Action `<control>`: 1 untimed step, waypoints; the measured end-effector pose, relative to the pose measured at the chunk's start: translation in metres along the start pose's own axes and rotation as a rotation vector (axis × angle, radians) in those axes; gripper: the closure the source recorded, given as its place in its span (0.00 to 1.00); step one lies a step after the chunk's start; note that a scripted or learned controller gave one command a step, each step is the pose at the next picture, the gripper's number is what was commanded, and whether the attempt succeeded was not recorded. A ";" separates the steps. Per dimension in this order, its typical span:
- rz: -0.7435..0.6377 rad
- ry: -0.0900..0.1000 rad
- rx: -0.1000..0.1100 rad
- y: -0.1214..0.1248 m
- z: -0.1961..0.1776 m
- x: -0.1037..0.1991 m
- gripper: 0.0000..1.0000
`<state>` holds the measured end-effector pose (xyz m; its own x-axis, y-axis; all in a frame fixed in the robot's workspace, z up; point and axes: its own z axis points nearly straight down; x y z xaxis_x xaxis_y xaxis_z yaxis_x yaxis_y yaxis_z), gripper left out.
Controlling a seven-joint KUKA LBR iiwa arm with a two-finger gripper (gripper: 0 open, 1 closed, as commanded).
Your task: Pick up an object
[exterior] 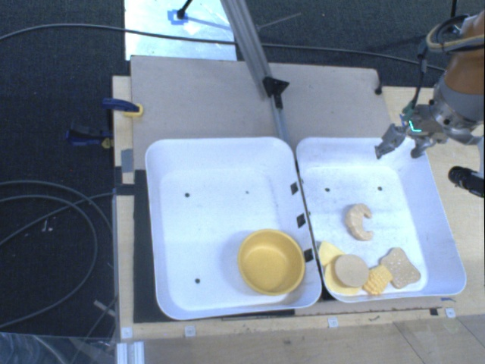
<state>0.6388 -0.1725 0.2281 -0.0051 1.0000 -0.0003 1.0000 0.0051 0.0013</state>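
My gripper hangs over the far right corner of the right bin, its two fingers spread open with nothing between them. Well below it in that bin lies a tan croissant-shaped piece. Along the bin's near edge sit a yellow wedge, a round tan disc, a yellow waffle piece and a toast-shaped piece. A yellow bowl stands upright in the near right part of the left bin.
A slanted metal pole runs from the top of the view down to the gap between the bins. A blue and yellow clamp grips the bench's left edge. Cables lie on the dark floor to the left.
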 end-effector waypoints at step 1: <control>0.000 0.000 -0.001 0.000 -0.001 0.000 0.00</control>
<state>0.6391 -0.1725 0.2288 -0.0052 1.0000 -0.0006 1.0000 0.0052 0.0025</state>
